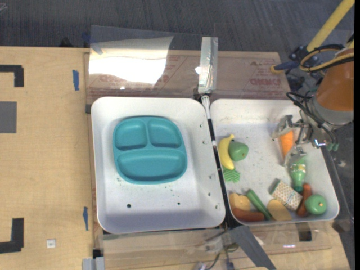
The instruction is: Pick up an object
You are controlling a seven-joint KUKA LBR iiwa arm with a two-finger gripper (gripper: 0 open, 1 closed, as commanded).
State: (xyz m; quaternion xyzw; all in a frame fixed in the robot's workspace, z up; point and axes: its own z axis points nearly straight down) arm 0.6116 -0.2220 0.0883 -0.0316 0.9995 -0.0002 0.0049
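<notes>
I see the tool [297, 136] low over the far right part of the right shallow white plastic bin [253, 112], hanging from the grey arm with its orange band [337, 89]. A small orange carrot-like toy [287, 142] sits right at the metal fingers; I cannot tell how wide the fingers stand or whether they have hold of it. The orange piece is short, tapered and bright, and it stands out against the white floor of the bin.

Just near of the tool lies a small green bottle-shaped toy with a pale label [298, 170]; I cannot read the label. Nearer still, along the bin's near edge, I see a green apple-like ball [316, 204], a tan checkered wafer-like block [286, 195], a dark green pod-shaped piece [258, 202], a brown bread-like piece [278, 209] and a red sausage-like piece [247, 215], crowded together. At the left side of this bin lies a yellow toy banana [225, 152] touching a green pepper-like toy [239, 151], with a small green spiky piece [232, 176] just near of them.

The left shallow white plastic bin [194, 201] holds a teal three-compartment plastic tray [149, 151], lying flat.

Beyond the bins a brown cardboard sheet [247, 75] carries red printing, reversed and too faint for me to read. Both bins rest on the pale wooden worktop [42, 151].
</notes>
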